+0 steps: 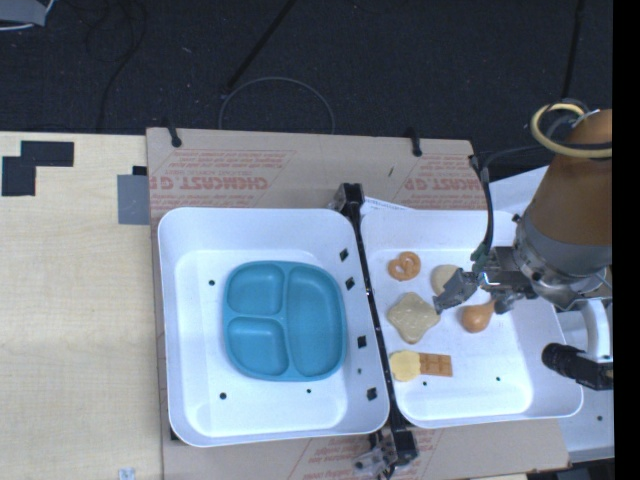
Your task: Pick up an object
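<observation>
Just beside the hand (452, 290) lies a beige piece (412, 315).

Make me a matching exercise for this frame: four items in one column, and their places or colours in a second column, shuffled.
Items:
1. plate
2. pretzel
3. wafer
4. gripper

Descriptions:
A. brown rectangle near the right bin's front edge
B. blue, in the left bin
C. above the right bin, near the pale pieces
D. small brown twist at the back of the right bin

Pairs: 1-B, 2-D, 3-A, 4-C
</observation>
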Tool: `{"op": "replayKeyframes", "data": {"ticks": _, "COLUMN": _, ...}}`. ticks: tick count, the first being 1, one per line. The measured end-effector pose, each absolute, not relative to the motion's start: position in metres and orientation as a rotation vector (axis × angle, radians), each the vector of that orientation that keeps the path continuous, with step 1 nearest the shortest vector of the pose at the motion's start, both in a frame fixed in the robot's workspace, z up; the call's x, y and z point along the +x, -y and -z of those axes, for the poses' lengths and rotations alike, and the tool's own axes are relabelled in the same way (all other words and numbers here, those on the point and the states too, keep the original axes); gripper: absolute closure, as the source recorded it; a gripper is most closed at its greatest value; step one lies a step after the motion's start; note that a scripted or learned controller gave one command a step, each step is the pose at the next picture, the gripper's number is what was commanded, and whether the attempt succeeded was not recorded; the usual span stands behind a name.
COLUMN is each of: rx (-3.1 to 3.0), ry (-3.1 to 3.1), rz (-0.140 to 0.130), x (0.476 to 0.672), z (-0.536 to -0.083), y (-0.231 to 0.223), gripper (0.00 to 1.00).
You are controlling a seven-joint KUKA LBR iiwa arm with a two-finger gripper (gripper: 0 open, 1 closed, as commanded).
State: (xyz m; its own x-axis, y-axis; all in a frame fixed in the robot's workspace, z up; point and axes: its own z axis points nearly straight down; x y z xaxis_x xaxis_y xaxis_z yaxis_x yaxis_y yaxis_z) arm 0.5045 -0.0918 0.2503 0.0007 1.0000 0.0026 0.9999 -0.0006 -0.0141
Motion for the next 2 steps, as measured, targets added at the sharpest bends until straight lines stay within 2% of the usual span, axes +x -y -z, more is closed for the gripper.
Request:
{"op": "replayKeyframes", "data": {"ticks": 1, "rx": -2.218, "ry": 2.219, "rz": -0.003, "x": 0.506, "z": -0.255, "y": 0.092, "gripper": 0.0}}
{"op": "replayKeyframes", "data": {"ticks": 2, "rx": -2.215, "ry": 2.215, "rz": -0.01, "x": 0.506, "z": -0.19, "y": 0.089, "gripper": 0.0}}
